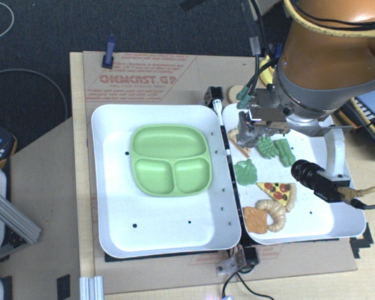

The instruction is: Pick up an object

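My gripper hangs low over the far left corner of the right bin, under the big grey and orange arm. Just right of it lie two dark green toy vegetables. A thin orange-edged piece lies right below the gripper by the bin's left wall. Nearer the front lie a light green leafy piece, a pizza slice, a pale curled pastry and a brown biscuit-like piece. I see nothing lifted off the bin floor.
The left bin holds a light green divided plate. A black divider rail runs between the two bins. Cardboard lies beneath both bins, and the arm covers the right bin's far part.
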Motion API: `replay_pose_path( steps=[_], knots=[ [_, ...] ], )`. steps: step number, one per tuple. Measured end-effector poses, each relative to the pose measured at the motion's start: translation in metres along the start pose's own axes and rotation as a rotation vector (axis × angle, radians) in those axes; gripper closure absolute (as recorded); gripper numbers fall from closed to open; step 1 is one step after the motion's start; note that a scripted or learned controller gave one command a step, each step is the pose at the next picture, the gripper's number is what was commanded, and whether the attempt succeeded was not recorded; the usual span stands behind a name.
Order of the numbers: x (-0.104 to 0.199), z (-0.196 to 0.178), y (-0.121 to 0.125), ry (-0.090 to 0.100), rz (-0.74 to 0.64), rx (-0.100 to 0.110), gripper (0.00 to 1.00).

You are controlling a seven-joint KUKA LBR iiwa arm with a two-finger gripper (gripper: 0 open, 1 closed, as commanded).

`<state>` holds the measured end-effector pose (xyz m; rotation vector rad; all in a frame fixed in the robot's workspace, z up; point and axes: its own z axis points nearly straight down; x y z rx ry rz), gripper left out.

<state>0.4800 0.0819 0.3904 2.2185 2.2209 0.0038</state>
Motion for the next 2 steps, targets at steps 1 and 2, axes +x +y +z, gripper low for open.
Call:
replay_pose_path(
  steps=[1,2],
  knots=[
    [0.000,-0.010,0.001,-0.001,-0.001,-0.002,1.00],
    [0.001,-0.020,0.001,-0.001,-0.001,-0.004,1.00]
  ],
)
